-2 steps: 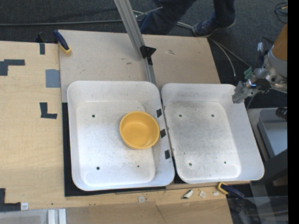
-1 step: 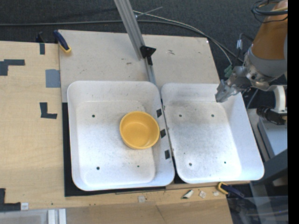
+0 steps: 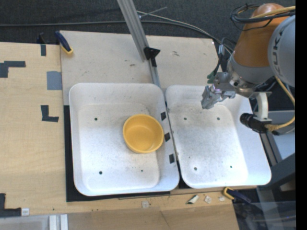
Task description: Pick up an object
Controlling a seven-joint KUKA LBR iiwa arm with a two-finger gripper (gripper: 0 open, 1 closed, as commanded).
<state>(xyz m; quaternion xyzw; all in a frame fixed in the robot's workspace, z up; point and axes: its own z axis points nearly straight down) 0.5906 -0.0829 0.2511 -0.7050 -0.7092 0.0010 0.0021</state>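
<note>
We see the grey KUKA arm with its broad orange band [image 3: 256,30] reaching in from the right edge of the camera view, its bulky upper body filling the top right corner. The wrist bends down and to the left, with black cables looping over the orange section. At its end hangs the small metallic two-finger gripper [image 3: 210,99], pointing downward and slightly left, nothing visible between it.

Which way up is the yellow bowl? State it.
Upright: the yellow bowl sits in the left bin, its open mouth facing up and its inside visible, with nothing in it.
</note>
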